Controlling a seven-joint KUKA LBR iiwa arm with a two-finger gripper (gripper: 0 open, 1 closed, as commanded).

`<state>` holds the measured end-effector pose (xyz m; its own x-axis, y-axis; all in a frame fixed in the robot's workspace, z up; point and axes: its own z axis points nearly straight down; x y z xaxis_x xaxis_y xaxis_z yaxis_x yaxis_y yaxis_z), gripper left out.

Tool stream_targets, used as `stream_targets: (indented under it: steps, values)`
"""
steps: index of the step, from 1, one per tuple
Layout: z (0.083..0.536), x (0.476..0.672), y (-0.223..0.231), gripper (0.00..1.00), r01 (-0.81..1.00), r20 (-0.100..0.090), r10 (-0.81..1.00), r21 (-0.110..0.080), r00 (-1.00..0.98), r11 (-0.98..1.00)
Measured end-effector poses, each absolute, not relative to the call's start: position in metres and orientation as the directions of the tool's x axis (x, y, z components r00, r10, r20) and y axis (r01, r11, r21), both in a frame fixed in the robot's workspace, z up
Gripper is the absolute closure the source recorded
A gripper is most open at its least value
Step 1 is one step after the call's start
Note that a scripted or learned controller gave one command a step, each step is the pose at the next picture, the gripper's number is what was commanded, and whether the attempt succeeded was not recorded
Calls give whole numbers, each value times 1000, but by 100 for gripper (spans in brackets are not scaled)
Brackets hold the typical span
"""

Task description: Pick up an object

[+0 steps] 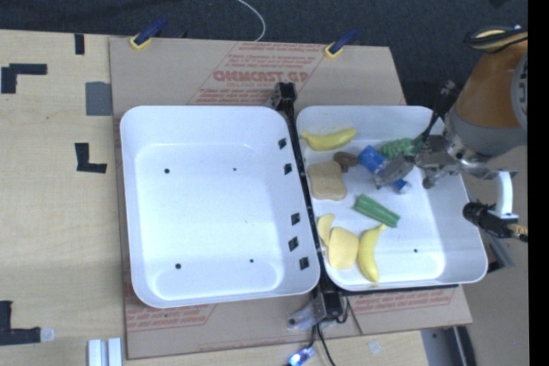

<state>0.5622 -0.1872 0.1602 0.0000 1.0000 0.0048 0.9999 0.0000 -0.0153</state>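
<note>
In the right bin (433, 214), the gripper (403, 171) is seen low over a blue block (371, 158); its grip state cannot be told; the block is judged light, rigid, best pinched across flat sides.

Grey arm (480, 137), orange band (493, 86) above wrist, black cable (439, 107) alongside, metal fingers (403, 171).
</note>
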Motion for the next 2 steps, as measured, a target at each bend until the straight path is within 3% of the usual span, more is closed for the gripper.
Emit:
stream_targets:
  steps: [1,2]
  values:
    - [81,538,-137,0,1000,1,1000,-4,-3,3]
    - [94,539,-139,100,1000,0,1000,-1,-1,1]
